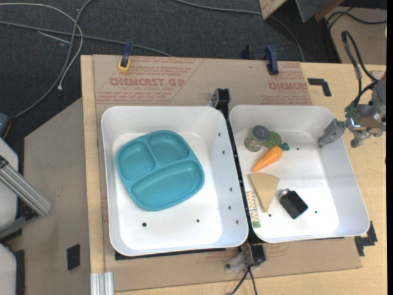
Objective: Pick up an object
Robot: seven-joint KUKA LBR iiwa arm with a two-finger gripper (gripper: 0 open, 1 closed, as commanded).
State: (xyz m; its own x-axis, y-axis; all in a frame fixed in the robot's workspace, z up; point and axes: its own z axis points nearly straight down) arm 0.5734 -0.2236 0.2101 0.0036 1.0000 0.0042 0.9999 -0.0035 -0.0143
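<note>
Seen from above at a slant, the tabletop [92, 183] carries two shallow white bins side by side. The left bin [116, 226] holds a teal divided plate [161, 169], lying flat near its centre and turned a little off square.

The right bin [344, 183] holds the small things. Toward its 11 o'clock corner sits a grey-and-green round object [261, 137], and just beside it at 5 o'clock lies an orange carrot [269, 158], tilted with its thin end pointing to 7 o'clock. Below the carrot, near the bin's left wall, is a tan wedge [264, 189] with its narrow end toward 6 o'clock. Just beside the wedge at 4 o'clock lies a small black block [293, 203], set at an angle.

The claw [344, 135] comes in at 3 o'clock, over the right bin's upper right rim. Its two fingers stand spread apart with nothing between them, one grey finger [330, 134] reaching in over the bin's wall. It is well apart from the carrot and the block.

Two clamps, one yellow-handled [126, 54] and one blue [271, 59], sit at the tabletop's 12 o'clock edge.
</note>
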